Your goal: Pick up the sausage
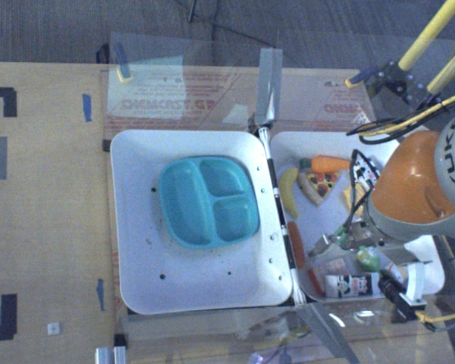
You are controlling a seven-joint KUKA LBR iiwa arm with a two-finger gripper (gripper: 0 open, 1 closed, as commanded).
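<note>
Sausage [296, 241] lies along the right bin's [440, 275] left wall, below the banana [289, 190]. Claw [347, 239] hovers nearby, its opening indiscernible; best approach straddles the sausage crosswise, clear of the wall.

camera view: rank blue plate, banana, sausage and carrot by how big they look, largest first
1. blue plate, by far
2. banana and sausage, too alike in length to rank
3. carrot, shortest, though the gap is small

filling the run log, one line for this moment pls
gripper: over right bin | sausage: by bin's left wall, not held | plate: left bin
</note>
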